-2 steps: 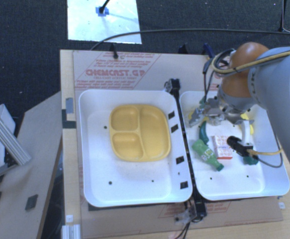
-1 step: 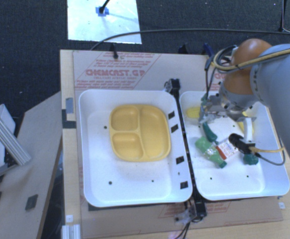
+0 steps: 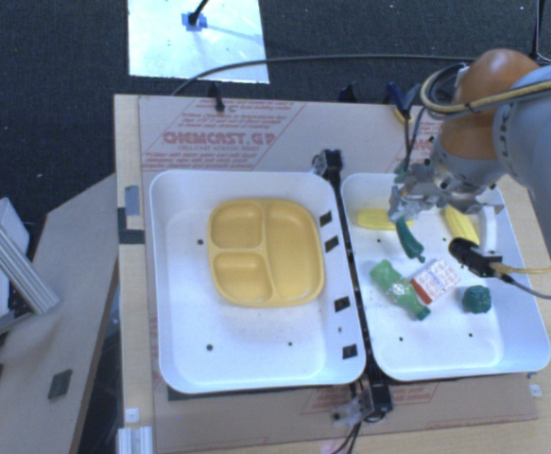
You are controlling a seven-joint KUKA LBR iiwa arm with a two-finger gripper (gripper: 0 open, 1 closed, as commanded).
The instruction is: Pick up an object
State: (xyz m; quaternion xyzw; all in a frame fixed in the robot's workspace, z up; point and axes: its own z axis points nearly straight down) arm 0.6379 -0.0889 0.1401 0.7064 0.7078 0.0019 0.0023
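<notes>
You see the gripper (image 3: 409, 218) low in the right bin (image 3: 511, 353), upper right of the frame; its fingers pinch a dark green object (image 3: 411, 241). Grasp looks made; lifting clear remains.

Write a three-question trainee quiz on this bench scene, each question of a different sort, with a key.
1. Multiple choice: what lies in the left bin? A) a yellow divided plate B) a green ball C) a red and white packet
2. True or false: the gripper hangs over the right bin.
3. Fill in: the small round dark green thing lies to the ____ of the red and white packet in the camera view.

Key: 1. A, the yellow divided plate is there. 2. True, it hangs above the bin's far part, near a yellow thing and a dark green piece. 3. right.
</notes>
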